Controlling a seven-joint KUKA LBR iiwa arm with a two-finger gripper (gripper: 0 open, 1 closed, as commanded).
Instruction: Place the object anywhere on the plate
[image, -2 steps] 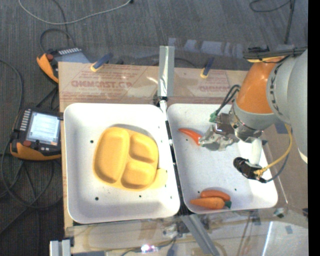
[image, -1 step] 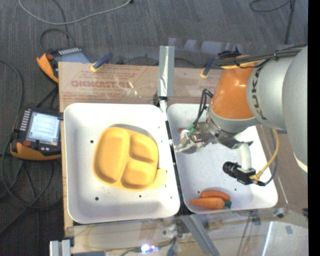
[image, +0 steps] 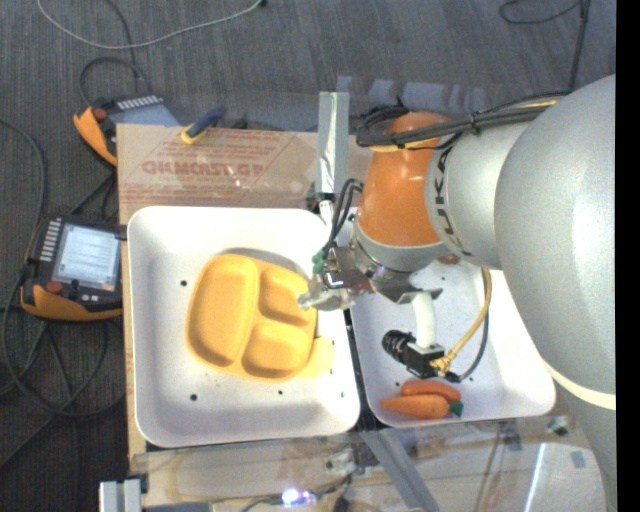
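Inspector: Count, please.
Clerk: Two white bins, one yellow sectioned plate (image: 255, 315), one toy carrot (image: 422, 402).
Inspector: Gripper?
Clerk: The gripper (image: 318, 292) sits at the plate's right rim, above the bins' divide; whether it is open or closed cannot be told.
Inspector: The carrot?
Clerk: Down and right of the gripper, well apart, on the right bin (image: 520, 390) floor by its near wall. The plate lies left, in the left bin (image: 160, 400).

My teach pendant (image: 75, 265) on the grey floor left of the bench, cardboard sheet (image: 215, 170) behind the left bin (image: 160, 400).
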